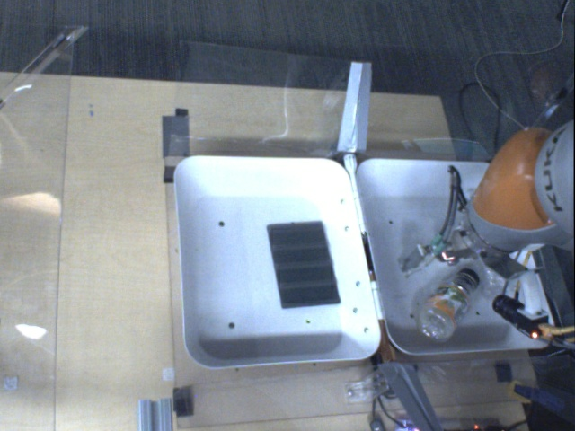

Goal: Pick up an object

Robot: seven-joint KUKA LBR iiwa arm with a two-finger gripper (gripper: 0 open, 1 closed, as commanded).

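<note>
In the right bin point(395, 205) my gripper point(429, 257) hangs low over the floor, below the arm's orange band point(506, 191). A clear plastic bottle point(444, 305) lies on its side just in front of the gripper, toward the bin's near wall. The bottle is close to the gripper but lies apart from it. In the middle of the left bin point(207, 196) a black ribbed rectangular pad point(303, 263) lies flat.
A raised divider point(364, 241) separates the two bins. An upright metal post point(354, 119) stands behind their junction. Clear plastic panels stand along the bench's left and back sides.
</note>
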